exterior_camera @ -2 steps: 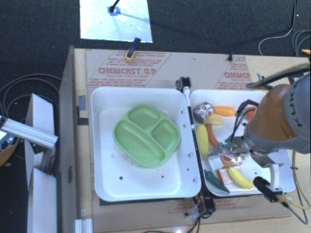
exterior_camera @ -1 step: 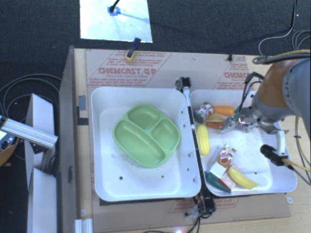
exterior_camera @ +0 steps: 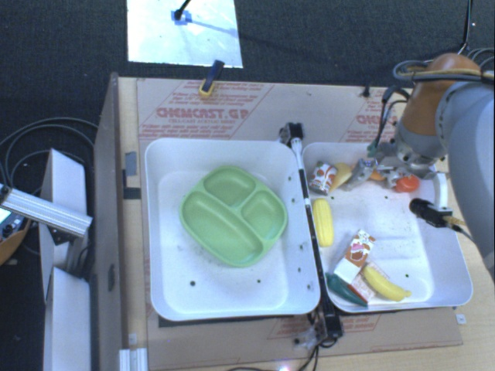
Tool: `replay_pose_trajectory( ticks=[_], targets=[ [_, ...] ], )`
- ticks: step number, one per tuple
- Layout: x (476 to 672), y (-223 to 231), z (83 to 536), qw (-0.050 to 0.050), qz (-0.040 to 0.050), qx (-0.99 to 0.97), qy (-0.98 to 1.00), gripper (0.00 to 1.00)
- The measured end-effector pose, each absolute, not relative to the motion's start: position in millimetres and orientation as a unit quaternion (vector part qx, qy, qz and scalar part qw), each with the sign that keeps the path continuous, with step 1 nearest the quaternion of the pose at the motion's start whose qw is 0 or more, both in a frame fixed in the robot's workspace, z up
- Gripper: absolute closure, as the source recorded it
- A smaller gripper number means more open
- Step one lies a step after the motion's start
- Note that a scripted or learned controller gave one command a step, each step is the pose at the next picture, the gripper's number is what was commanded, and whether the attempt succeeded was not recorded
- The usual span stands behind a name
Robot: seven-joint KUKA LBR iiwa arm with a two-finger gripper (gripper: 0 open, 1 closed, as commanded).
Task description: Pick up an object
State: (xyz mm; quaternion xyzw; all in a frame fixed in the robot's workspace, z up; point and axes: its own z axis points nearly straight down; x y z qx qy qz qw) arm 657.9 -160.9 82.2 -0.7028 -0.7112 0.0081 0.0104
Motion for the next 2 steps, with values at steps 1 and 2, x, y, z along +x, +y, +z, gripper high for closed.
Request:
replay_pose_trajectory(
  ticks=[1,2],
  targets=[
    [664.0,-176.8,83.5,0.013,0.0011,-0.704,-0.710,0.00],
    [665.4,-175.7,83.2,0.013,0.0038,-0.705,-0.709,0.00]
  ],
)
